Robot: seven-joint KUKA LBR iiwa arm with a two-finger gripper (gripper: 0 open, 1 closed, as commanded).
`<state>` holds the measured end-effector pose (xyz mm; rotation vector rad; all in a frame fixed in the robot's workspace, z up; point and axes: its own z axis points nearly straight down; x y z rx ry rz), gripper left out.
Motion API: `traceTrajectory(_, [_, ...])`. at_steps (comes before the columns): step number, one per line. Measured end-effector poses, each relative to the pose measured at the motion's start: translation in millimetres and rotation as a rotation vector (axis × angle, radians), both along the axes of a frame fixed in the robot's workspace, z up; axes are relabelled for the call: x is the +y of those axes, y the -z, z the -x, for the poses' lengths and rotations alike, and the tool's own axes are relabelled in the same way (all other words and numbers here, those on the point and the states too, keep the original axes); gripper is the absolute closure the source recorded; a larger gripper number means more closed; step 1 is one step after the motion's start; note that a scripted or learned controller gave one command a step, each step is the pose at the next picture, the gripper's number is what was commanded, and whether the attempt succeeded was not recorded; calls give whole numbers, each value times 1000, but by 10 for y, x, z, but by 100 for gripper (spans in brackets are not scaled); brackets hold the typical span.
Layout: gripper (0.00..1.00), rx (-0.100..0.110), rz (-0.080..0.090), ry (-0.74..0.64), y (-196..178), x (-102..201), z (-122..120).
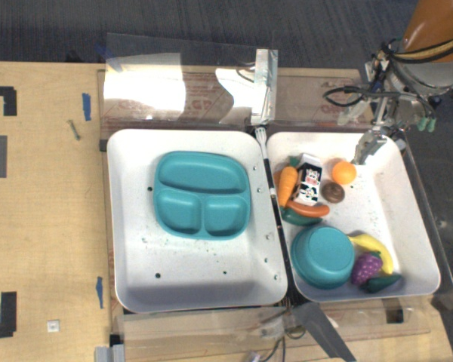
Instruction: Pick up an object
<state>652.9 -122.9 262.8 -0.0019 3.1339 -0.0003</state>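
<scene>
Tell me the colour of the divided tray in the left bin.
The divided tray is teal, seen plainly in the camera view, lying in the left bin.

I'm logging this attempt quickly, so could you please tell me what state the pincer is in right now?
Pincer: over the right bin's far corner, next to the orange, with nothing between its fingers; open or shut cannot be told.
</scene>
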Motion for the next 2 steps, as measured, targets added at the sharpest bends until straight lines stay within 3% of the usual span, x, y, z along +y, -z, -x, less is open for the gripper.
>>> traceTrajectory(1, [0,15,-3,255,1492,-149,-121])
traceTrajectory(2, [0,-2,0,286,1738,-296,1026])
